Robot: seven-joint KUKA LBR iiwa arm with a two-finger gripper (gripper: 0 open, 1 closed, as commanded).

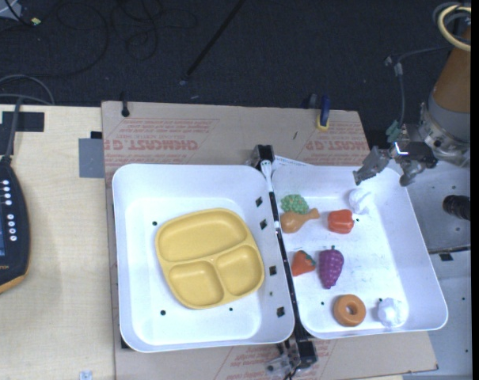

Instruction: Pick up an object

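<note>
gripper [389, 165]: fingers spread, holding nothing | white object [361, 202] just below-left, nearest | approach not yet begun

Cardboard sheet [223, 137] beneath the bins: red print, upside down from here, reading "CHEMCAST GP", repeated toward its right end.

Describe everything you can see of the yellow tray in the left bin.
The yellow tray is a divided plate, plastic by its look, with rounded corners and three compartments: one long one along the far side and two smaller ones nearer the camera. It lies flat and right side up on the floor of the left bin, roughly in the middle, turned at a slight angle to the bin's walls. Nothing lies in its compartments, and nothing but the bin floor touches it. The gripper is over the other bin's far edge.
</note>
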